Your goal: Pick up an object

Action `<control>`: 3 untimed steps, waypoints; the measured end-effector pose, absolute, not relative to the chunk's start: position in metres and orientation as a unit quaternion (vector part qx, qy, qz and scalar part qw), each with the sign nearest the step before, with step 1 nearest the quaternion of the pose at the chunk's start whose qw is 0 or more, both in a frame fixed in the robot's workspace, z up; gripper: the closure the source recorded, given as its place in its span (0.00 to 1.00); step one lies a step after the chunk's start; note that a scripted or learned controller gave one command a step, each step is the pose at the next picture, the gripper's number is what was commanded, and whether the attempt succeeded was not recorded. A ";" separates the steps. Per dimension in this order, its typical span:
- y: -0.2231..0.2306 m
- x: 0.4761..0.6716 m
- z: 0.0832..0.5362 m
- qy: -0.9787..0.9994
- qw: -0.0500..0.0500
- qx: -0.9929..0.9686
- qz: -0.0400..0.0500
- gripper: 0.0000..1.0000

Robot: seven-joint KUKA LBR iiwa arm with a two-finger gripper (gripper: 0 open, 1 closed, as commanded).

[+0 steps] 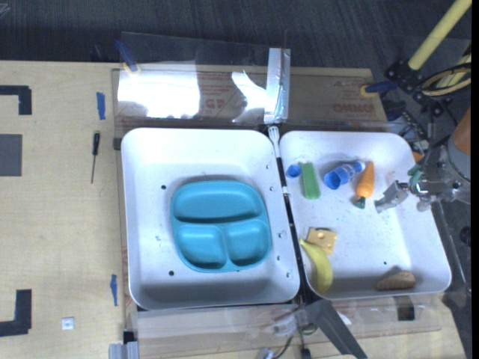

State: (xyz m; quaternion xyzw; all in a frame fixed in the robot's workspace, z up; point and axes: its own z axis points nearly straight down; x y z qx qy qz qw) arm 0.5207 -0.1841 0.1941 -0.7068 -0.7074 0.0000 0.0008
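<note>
Tool [395,193] sits at the right bin's [426,254] right edge; whether its grip is spread or pressed together cannot be told. Nearest candidate: toy carrot [364,180], just left of the tool, long axis near-vertical in the view, resting on the bin floor.

No lettering on the cardboard [340,102] reads clearly.

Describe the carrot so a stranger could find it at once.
Look in the right-hand shallow white bin, in its upper half near the far wall. The small orange toy carrot with a green tip lies just right of the blue plastic bottle; it is the single orange piece among its green and blue neighbours.
</note>
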 end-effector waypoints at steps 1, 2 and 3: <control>-0.167 0.537 0.217 -0.697 -0.002 -0.717 -0.001 0.00; -0.170 0.617 0.090 -0.641 -0.002 -0.768 -0.001 0.00; -0.170 0.616 0.090 -0.641 -0.001 -0.768 0.000 0.00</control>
